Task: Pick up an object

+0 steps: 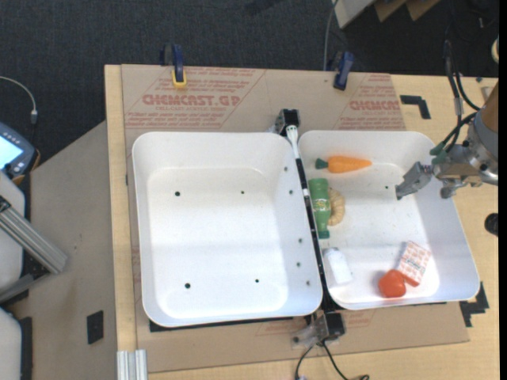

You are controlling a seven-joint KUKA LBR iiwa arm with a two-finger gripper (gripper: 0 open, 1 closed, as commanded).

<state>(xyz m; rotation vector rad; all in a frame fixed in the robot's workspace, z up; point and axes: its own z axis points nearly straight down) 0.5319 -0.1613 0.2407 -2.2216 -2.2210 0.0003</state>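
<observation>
My gripper hangs over the right bin's far right side, and I cannot tell its state; the carrot lies far left in that bin; a slanted descent may nudge it against the wall instead of seizing it.

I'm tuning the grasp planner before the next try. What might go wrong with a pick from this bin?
1. The green bottle lies against the bin's left wall and overlaps a tan object, so there is likely little room for a clean grasp.
2. The red ball touches the patterned packet; closing there may nudge one or catch both.
3. The gripper hangs over the right bin's right side, some way from the carrot.
</observation>
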